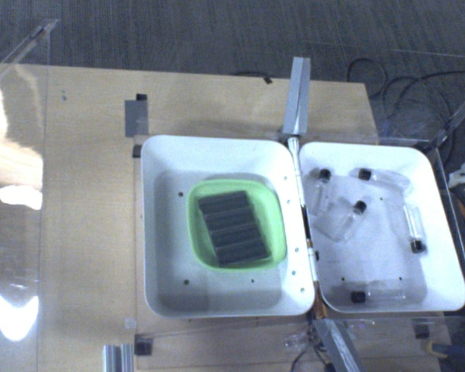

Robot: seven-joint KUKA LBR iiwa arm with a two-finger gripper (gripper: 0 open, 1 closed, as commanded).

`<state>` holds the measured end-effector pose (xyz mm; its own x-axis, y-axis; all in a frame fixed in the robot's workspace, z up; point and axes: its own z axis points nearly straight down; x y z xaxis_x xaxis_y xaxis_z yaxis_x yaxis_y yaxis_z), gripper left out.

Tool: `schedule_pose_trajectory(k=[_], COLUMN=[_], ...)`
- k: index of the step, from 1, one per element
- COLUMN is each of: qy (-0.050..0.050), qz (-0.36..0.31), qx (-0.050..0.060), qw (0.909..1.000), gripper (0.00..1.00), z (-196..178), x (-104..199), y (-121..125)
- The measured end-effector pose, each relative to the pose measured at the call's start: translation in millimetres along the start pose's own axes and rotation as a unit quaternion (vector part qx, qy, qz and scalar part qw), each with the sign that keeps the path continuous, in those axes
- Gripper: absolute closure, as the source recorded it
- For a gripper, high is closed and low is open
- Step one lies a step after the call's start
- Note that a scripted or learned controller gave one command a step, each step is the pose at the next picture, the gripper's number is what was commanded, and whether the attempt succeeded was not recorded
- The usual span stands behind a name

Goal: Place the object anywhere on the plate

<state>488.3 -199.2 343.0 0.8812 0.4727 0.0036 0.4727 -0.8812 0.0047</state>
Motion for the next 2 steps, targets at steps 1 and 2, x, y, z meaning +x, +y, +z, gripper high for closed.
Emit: schedule_pose_trajectory(k=[1,2], qy=[0.003,0.002], qz=[0.073,0.131], qx=[-0.004,-0.003], qw=[0.9973,0.9913], gripper=[0.0,0.0], z=[-94.2,-93.6], x=[-2.1,-2.0], y=[6.7,6.6])
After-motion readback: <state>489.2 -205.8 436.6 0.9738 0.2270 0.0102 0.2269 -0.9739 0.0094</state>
